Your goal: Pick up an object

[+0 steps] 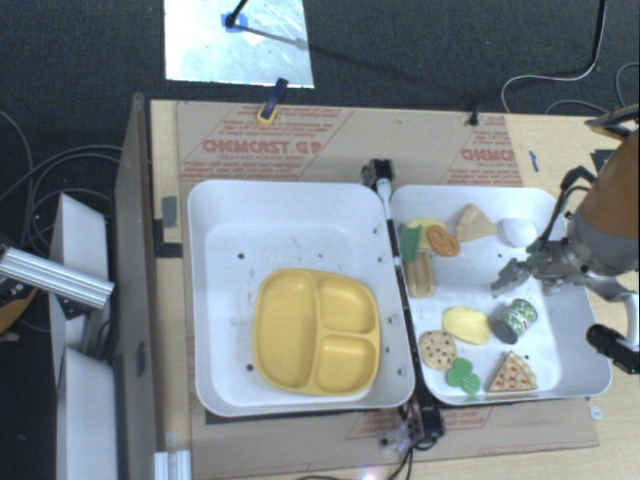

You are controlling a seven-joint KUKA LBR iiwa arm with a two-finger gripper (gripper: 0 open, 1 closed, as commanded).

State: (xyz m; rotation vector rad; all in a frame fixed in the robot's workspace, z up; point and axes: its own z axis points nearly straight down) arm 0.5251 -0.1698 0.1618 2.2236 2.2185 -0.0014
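Hovering just above the small can (516, 318), the gripper (512, 276) has jaws apart, nothing held; next it drops and clamps, I reckon.

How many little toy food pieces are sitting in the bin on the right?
About 9: green piece, orange slice, tan wedge and white lump along the far side; bread stick, yellow lemon, can mid-bin; cookie, green leaf, pizza slice nearest. The arm may hide more.
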